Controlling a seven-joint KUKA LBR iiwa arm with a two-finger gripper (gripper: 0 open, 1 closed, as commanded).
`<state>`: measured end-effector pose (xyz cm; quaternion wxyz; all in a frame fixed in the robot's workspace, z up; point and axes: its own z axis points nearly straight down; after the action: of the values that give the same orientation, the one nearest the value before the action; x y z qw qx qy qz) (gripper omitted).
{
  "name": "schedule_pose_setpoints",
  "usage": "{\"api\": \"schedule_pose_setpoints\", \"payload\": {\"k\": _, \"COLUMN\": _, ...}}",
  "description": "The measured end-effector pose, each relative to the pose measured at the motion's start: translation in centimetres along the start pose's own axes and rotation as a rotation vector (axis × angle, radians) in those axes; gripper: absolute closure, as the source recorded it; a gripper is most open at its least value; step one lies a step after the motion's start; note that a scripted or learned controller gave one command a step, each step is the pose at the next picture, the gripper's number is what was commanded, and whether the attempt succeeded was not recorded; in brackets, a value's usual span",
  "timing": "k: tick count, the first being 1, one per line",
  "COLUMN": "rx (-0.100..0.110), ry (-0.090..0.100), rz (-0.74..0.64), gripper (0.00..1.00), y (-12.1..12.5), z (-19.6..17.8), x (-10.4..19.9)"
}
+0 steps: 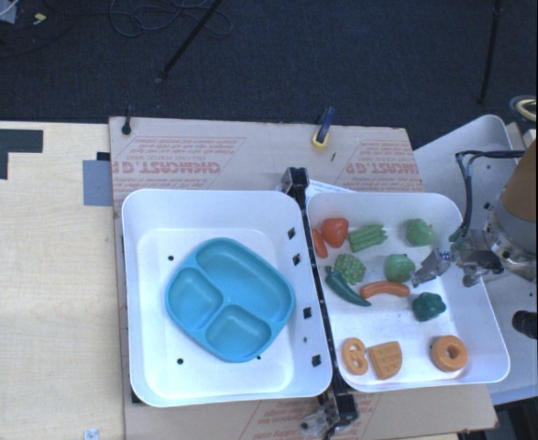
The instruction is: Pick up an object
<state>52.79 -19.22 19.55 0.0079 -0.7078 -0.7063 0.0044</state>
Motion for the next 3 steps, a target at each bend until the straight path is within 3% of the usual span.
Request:
{"api": "schedule_pose_setpoints", "payload": {"k": 1, "rx": -0.013, "ry": -0.003, "rz": -0.002, "gripper": 0.0, "y": 0.3, "z": -0.8, "x": 0.0}}
{"api": "schedule_pose_setpoints", "payload": {"k": 2, "rx": -0.01, "ry": -0.002, "rz": -0.002, "gripper": 0.0, "y": 0.2, "z": 4.1, "x": 1.0}}
{"api": "schedule_pose_setpoints", "payload": {"k": 3, "rx": -0.034, "ry": -0.02, "rz": 0.0, "gripper": 0.0, "y": 0.4, "z": 8.7, "x": 1.5}}
